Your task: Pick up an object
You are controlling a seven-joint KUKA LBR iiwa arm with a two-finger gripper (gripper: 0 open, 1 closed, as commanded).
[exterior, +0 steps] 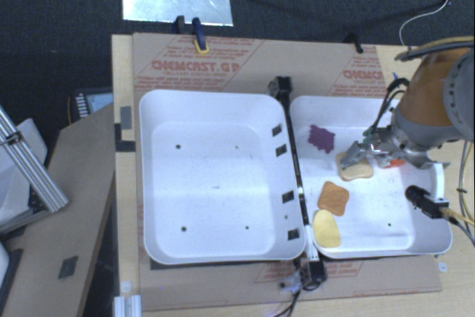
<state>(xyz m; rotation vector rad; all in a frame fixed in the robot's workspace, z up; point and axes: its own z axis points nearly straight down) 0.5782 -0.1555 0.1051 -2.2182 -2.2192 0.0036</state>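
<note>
Gripper low in the right bin, right over the tan piece near the bin's middle; fingers spread a little, tips at the piece's far edge, nothing seen between them. Likely trouble: closing too high and skating off the flat top (a thin, low thing, by the look of it), or nudging it aside toward the orange piece just nearer. Purple piece farther left, yellow piece at the near-left corner, both well clear. Left bin beside it on the desk.
</note>
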